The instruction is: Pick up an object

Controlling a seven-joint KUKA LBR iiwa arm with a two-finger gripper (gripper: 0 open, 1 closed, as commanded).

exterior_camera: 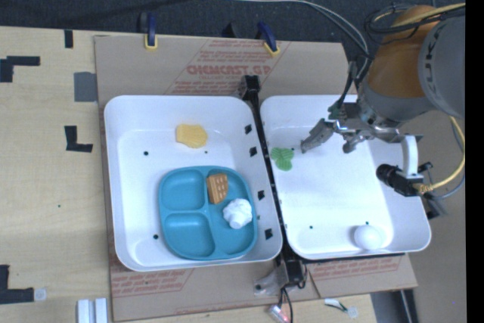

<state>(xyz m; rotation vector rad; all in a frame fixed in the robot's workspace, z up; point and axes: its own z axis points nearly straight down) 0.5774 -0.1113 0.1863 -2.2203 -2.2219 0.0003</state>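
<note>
With its fingers spread and nothing between them, the end effector [330, 137] hovers beside the small green crumpled object [283, 158], which could slide away against the right white bin [325, 197] wall.

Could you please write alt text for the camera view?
The gripper hangs open over the right bin, near a green object; a white ball lies nearer. The left bin holds a blue tray.
</note>
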